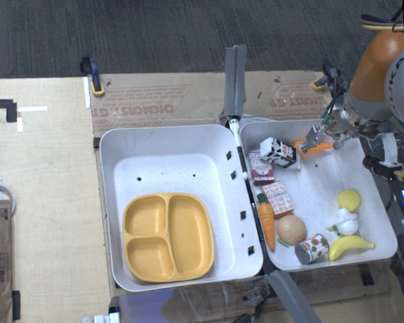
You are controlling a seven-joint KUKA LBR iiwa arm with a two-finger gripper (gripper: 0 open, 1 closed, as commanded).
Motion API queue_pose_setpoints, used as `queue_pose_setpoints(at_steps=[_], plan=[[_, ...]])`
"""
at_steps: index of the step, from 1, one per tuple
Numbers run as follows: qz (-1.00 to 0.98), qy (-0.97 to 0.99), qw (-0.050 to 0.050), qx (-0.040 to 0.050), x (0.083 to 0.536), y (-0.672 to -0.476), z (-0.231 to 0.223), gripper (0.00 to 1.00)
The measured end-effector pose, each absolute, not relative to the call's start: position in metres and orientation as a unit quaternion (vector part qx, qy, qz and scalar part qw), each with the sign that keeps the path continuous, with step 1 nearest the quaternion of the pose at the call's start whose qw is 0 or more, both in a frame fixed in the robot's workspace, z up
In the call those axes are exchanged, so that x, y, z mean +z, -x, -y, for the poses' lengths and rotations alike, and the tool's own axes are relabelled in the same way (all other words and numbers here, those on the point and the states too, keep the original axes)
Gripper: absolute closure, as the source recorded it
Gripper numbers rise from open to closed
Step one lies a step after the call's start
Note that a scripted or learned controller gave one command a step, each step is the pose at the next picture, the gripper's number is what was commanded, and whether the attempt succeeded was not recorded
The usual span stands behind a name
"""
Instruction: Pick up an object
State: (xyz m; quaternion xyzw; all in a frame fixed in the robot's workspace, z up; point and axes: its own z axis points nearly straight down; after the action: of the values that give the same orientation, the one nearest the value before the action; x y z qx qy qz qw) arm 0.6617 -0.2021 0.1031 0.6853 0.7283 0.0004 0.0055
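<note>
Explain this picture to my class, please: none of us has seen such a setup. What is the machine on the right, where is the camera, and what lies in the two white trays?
The camera is fixed above a bench and looks down at a slant. The grey machine with the orange band is a robot arm reaching in from the right; its gripper, a two-finger claw, hangs over the far end of the right bin. Something orange shows at its tip, but I cannot tell whether it is gripped.

The left bin holds a yellow divided plate. The right bin holds toy groceries: a black-and-white carton, two small red-and-white boxes, a carrot, a brown ball-shaped item, a small can, a banana, a lemon and a white piece.
</note>
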Motion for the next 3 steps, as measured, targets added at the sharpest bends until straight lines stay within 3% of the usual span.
queue_pose_setpoints(at_steps=[1, 2, 3], plan=[[-0.635, -0.772, -0.006, 0.0054, 0.094, -0.582, 0.21, 0.0], [-0.62, -0.784, 0.0, -0.0004, 0.143, -0.558, 0.214, 0.0], [-0.647, -0.762, 0.0, -0.0005, 0.159, -0.617, 0.202, 0.0]])
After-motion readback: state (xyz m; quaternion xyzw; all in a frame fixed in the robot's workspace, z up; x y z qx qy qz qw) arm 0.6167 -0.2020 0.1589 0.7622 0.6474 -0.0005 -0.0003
